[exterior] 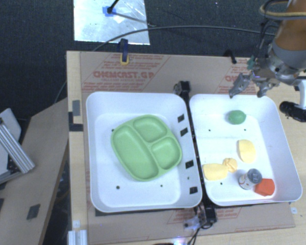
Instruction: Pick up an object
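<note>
camera view shows the gripper [250, 88] poised above the right bin's [280, 131] far rim with fingers spread and nothing between them, seemingly lining up on the green ball [236, 117] just beneath, the nearest pickable object, with the green divided plate [146, 147] in the left bin [99, 152].

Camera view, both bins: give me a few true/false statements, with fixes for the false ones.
1. The green divided tray lies in the left bin. True.
2. The hand holds the green ball. False: the ball lies on the floor of the right bin, and the open hand is above the bin's far edge.
3. The orange piece lies near the right bin's near right corner. True.
4. The right bin holds one object. False: it holds several.
</note>
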Controlling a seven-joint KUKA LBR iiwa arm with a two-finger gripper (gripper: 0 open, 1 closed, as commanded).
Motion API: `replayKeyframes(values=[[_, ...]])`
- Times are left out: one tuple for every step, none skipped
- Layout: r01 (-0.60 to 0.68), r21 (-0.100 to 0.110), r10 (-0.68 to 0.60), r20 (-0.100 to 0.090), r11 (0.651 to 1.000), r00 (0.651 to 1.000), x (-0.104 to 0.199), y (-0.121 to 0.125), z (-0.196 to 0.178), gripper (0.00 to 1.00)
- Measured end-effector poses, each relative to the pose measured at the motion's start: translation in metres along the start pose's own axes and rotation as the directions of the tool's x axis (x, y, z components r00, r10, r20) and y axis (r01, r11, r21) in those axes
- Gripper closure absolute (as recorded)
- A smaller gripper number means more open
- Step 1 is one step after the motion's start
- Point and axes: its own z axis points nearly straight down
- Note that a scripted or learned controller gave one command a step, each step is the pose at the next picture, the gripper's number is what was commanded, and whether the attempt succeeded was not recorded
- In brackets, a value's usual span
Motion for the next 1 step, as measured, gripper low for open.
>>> replayKeyframes(values=[[0.002,-0.011,-0.002,0.001,1.000,1.000,0.0002,0.0019,-0.0071,0.00]])
